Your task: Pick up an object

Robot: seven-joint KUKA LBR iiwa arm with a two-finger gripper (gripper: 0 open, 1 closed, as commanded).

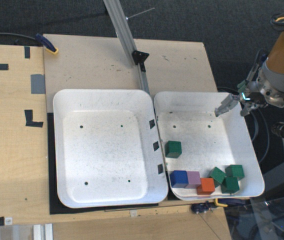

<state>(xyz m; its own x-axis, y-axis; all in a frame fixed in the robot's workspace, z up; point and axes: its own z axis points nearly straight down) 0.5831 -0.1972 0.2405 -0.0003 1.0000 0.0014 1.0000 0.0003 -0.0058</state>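
The end effector [230,104] hovered at the right bin's [242,129] two o'clock edge, grasping nothing; its opening I cannot tell. Approach step: next it needed to descend toward the lone green cube [173,149] at seven o'clock

A pale wooden bench [107,64] stands on dark grey carpet [192,9].

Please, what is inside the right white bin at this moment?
The right bin holds seven blocks: a green block alone near its middle, and a blue, purple, orange and three green blocks clustered along its near edge. Nothing visibly covers them.
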